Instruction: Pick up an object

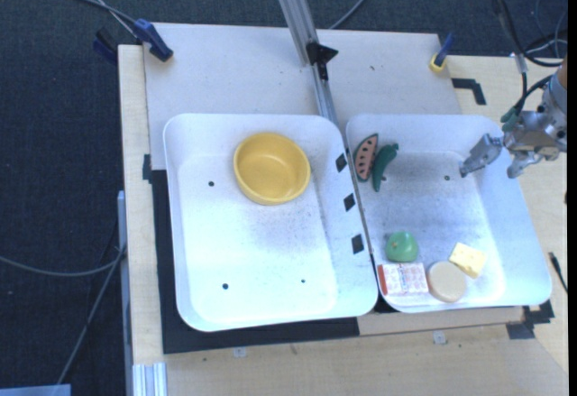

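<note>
Wooden bench [270, 69] bearing two white bins. Gripper [493, 163] over right bin [433, 205] at 3 o'clock, fingers spread wide, holding nothing. Green apple [402, 247], cheese wedge [467, 259] at 5 o'clock.

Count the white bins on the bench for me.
2. The left bin holds a yellow bowl; the right bin sits beside it. None seems hidden.

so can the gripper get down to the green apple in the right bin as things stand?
Probably yes. The gripper hangs open above the right bin, and the green apple has bare floor on its upper side; the red-and-white packet sits close below.
</note>
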`<state>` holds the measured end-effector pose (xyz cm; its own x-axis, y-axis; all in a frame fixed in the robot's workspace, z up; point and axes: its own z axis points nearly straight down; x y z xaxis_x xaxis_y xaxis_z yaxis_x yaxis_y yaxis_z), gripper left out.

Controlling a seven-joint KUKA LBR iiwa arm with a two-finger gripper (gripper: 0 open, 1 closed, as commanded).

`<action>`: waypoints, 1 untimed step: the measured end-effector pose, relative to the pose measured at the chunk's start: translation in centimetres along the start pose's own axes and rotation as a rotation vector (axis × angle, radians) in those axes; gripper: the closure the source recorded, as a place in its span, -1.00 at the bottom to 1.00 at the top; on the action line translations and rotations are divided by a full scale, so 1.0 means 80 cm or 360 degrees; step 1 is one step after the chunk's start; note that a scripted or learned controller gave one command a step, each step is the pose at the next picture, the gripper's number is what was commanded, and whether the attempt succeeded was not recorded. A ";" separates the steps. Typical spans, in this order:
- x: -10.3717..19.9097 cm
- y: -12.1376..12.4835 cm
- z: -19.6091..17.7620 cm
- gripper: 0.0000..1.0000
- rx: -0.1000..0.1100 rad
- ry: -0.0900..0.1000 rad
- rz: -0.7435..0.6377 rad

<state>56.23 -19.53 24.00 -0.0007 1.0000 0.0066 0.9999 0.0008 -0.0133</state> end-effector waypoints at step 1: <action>-0.004 -0.011 0.061 -1.00 -0.0002 0.0000 0.0003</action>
<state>55.30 -19.84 19.13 0.0012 1.0000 0.0063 0.9999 -0.0012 -0.0119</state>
